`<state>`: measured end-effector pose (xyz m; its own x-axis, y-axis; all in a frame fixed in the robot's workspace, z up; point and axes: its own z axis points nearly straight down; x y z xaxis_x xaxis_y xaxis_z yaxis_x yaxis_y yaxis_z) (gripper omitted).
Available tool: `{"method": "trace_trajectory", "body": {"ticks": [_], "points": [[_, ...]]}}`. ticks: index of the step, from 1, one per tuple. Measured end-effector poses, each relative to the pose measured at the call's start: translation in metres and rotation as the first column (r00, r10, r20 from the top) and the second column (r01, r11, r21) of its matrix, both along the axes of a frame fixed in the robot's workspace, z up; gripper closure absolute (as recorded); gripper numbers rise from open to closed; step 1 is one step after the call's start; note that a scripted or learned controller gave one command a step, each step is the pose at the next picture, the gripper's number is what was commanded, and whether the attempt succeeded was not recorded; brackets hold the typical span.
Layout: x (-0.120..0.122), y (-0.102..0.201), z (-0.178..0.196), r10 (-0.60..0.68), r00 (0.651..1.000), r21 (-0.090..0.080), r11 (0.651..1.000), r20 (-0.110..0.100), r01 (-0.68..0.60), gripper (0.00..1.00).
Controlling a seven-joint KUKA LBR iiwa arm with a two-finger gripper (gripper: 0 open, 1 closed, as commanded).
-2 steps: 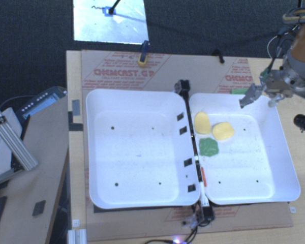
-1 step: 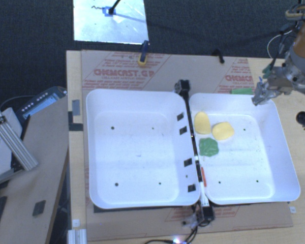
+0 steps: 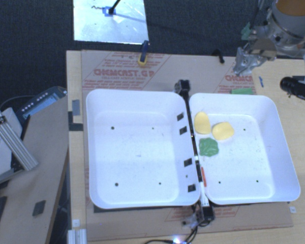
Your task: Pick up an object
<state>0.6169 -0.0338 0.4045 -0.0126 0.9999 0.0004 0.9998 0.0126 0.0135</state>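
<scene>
Fingers (image 3: 242, 67) at upper right, above the right bin's (image 3: 274, 187) far rim; open or closed, cannot tell. In that bin's upper left: two yellow pieces (image 3: 202, 122) (image 3: 222, 131), green piece (image 3: 209, 146), close together.

Counter (image 3: 117, 65): two bins side by side, left bin (image 3: 137, 149) and right bin (image 3: 254, 177), touching along their inner walls. Right bin, near its inner wall: three objects clustered; first object (image 3: 202, 122) leftmost and rearmost, second object (image 3: 222, 131) just to its right, third object (image 3: 209, 146) in front of both. End effector (image 3: 245, 65): above the counter, behind the right bin's rear rim.
</scene>
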Motion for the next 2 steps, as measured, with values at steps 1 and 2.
{"method": "trace_trajectory", "body": {"ticks": [1,2], "points": [[-0.054,0.020,-0.074,-0.007,1.000,0.001,1.000,-0.021,0.007,1.00],[-0.038,0.106,0.043,0.001,1.000,0.004,1.000,0.002,-0.001,1.00]]}}
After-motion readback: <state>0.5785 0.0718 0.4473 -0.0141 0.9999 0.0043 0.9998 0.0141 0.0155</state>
